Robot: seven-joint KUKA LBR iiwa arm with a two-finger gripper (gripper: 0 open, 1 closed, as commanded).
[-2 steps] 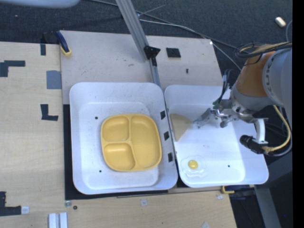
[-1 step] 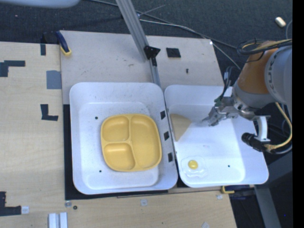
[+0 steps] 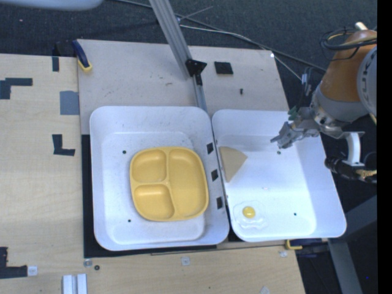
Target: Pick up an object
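Camera view: I've got the gripper [image 3: 283,141] over the right bin [image 3: 318,195], can't tell its state. Approach step; fried egg [image 3: 248,213] sits below-left, tan wedge [image 3: 231,162] left. Next: descend onto one.

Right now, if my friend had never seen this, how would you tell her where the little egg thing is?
Find the right white bin, the one nearer the grey and orange arm. Look at its front edge, closest to the camera: the fried egg toy lies there, white with a round yellow yolk. Its neighbour, the tan wedge, sits farther back by the divider and is plain and pointed.
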